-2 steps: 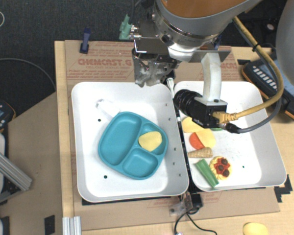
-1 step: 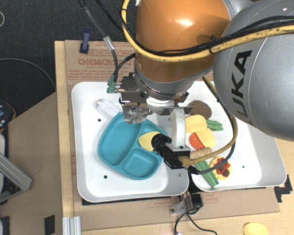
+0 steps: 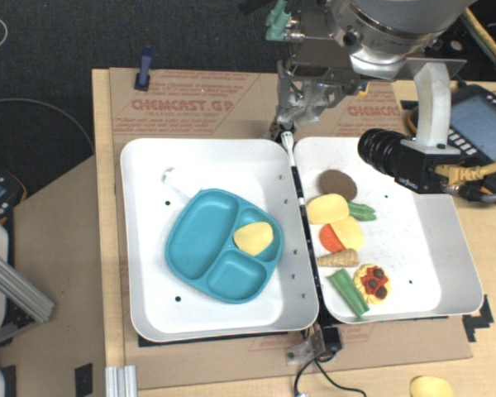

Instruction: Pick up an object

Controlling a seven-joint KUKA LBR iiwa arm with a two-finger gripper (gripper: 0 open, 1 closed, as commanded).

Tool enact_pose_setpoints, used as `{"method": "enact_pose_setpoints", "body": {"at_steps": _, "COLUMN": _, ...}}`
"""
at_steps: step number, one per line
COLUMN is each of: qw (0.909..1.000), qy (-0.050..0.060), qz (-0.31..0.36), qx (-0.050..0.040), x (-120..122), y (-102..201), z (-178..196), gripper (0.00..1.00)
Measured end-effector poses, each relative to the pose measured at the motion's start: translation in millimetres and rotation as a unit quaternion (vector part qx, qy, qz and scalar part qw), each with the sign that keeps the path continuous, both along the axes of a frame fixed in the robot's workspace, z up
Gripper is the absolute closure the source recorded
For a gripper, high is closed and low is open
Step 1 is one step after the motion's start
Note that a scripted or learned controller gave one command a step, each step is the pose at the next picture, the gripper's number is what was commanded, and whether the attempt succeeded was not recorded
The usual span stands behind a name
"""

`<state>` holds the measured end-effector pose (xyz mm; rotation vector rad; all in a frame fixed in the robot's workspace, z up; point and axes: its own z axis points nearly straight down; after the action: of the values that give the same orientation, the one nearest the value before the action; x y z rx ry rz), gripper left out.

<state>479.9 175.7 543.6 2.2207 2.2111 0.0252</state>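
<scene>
Nothing picked up yet: gripper (image 3: pixel 291 121) is seen above the bins' divider (image 3: pixel 298 197), far end; finger state can't be told. Grasp & lift remain.

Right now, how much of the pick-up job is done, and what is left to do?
Nothing looks picked yet. The end effector hangs over the far end of the rims where the two bins meet, with no object seen in it. One yellow piece lies in the blue tray in the left bin. The other toy foods, such as the brown disc, lie in the right bin. Reaching, grasping and lifting remain.
</scene>
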Motion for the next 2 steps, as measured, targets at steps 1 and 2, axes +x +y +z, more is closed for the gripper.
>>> {"method": "enact_pose_setpoints", "body": {"at_steps": 1, "qw": 0.9998, "qy": 0.017, "qz": 0.004, "qx": -0.0064, "x": -3, "y": 50, "z": -215, "gripper": 1.0}}
{"method": "enact_pose_setpoints", "body": {"at_steps": 2, "qw": 1.0, "qy": 0.003, "qz": -0.001, "qx": -0.0018, "x": 1, "y": -16, "z": -116, "gripper": 1.0}}
